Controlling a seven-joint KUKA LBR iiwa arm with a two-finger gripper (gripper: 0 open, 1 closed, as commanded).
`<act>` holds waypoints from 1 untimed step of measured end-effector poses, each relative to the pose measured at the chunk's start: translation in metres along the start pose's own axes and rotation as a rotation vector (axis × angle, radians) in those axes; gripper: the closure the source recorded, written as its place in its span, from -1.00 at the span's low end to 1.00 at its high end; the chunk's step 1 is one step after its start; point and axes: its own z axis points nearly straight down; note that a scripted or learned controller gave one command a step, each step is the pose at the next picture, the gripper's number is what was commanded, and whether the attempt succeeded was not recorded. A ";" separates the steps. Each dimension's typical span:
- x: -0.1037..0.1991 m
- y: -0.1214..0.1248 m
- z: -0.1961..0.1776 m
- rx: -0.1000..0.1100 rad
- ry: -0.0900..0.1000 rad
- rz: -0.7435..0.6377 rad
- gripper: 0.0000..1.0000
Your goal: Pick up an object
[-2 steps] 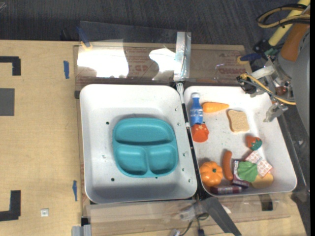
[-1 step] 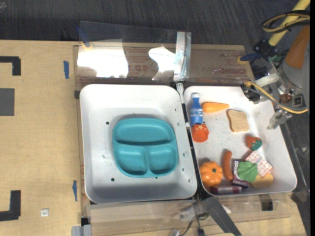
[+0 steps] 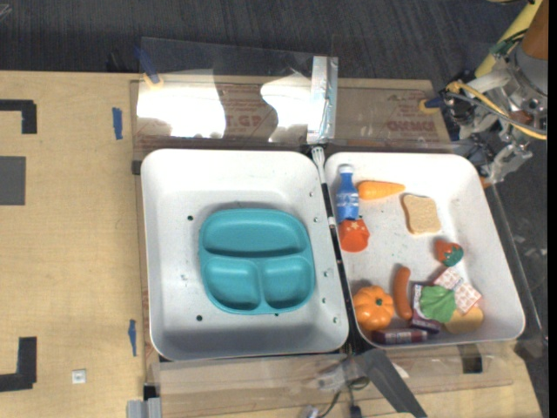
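I see the arm parked at the far right corner of the desk, just outside the far right corner of the right bin, with its wrist wrapped in cables; the gripper hangs just past that bin's rim, and I cannot tell from here whether the fingers are open or shut, nor do I see anything caught in them or touching them. Everything worth grabbing sits in the right bin: a blue bottle lying along the left wall with a red-orange piece just below it, a carrot near the far edge, a slice of bread beside it, a strawberry towards the right wall, and at the near edge a little pumpkin, a sausage and a crowded heap of packets touching one another. The left bin holds a teal divided tray. No pick has begun, I judge, so the step in hand is choosing a target and coming down on it. I would go for the bread or the carrot: both lie apart from their neighbours with bare bin floor around them, and both are near the arm. I'd come straight down over the middle, line the fingers across the narrow side, and stay off the heap at the near edge and the bottle hard against the wall, where one finger would have no room.
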 end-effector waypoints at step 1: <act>-0.061 0.009 0.117 0.007 -0.016 0.011 -1.00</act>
